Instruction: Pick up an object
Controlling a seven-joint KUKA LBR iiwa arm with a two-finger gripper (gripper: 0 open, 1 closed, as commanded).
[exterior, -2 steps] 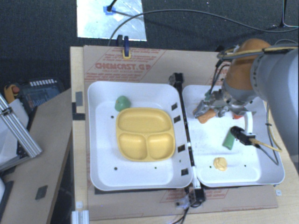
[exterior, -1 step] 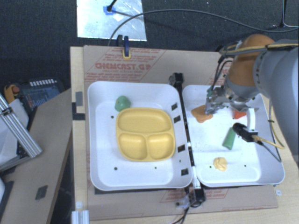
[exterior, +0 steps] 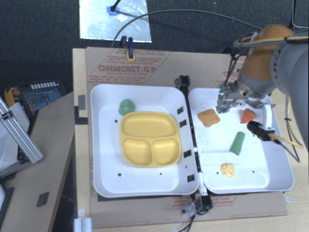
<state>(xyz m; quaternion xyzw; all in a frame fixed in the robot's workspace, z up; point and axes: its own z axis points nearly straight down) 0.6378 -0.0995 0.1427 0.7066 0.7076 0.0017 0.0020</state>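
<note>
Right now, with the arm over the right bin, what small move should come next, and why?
Probably lower the end effector a little toward the orange piece. It sits just above and right of that piece, which lies flat in the right bin, apart from the green block.

Both white bins (exterior: 145, 93) look like smooth, faintly glossy plastic, as does the yellow divided tray (exterior: 147, 139). The board (exterior: 159, 62) beneath seems matt cardboard (printed red); the sheet (exterior: 113, 13) behind is shiny metal.
</note>
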